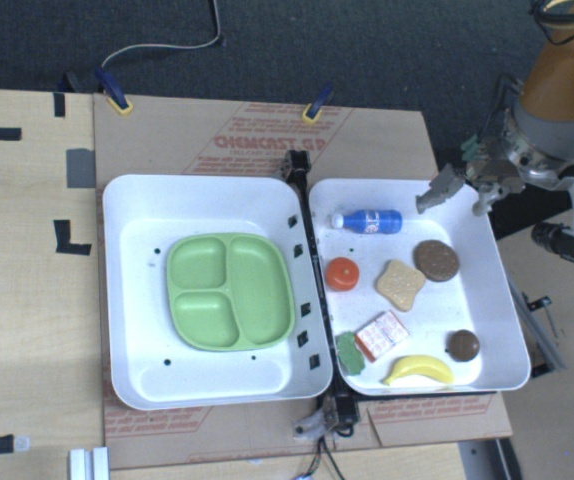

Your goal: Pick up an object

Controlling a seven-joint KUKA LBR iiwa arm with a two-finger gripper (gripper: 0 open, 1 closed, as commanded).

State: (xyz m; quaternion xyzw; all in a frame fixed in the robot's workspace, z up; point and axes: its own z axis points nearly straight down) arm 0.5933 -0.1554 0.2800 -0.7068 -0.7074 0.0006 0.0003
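My gripper (461, 195) hangs above the far right corner of the right bin (497, 288), fingers (437, 194) spread open with nothing between them. In that bin lie a blue bottle (369, 222) on its side just left of the gripper, a brown round cookie (436, 260), a slice of toast (400, 283), an orange round piece (342, 274), a red and white packet (380, 335), a green piece (349, 352), a yellow banana (418, 370) and a small dark brown ball (462, 345).
The left bin (137, 218) holds a green divided plate (231, 291). A black clamp (297, 168) sits where the two bins meet at the far side. Cardboard (257, 138) lies under both bins.
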